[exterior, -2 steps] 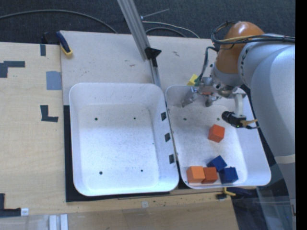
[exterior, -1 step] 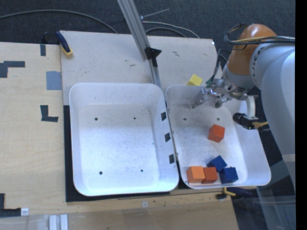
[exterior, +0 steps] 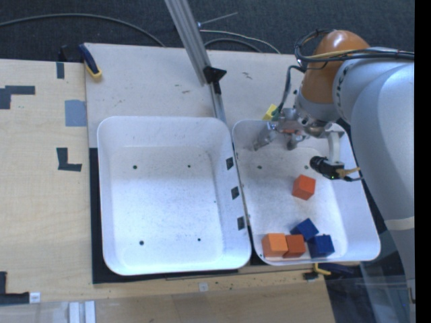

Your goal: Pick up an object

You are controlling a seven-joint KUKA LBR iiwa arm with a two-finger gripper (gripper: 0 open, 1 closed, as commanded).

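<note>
Writing: none readable.
Claw (exterior: 275, 138): hangs over right bin (exterior: 350, 214); grip state unclear, blurred.
Orange cube (exterior: 304, 187): near, apart.

Gripper (exterior: 275, 140) above right bin's (exterior: 350, 210) far end, orange cube (exterior: 304, 186) apart, orange and blue blocks (exterior: 296, 243) at near edge

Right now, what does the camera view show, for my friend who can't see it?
A grey robot arm's gripper hovers at the far end of the right bin, which contains orange and blue blocks.
</note>
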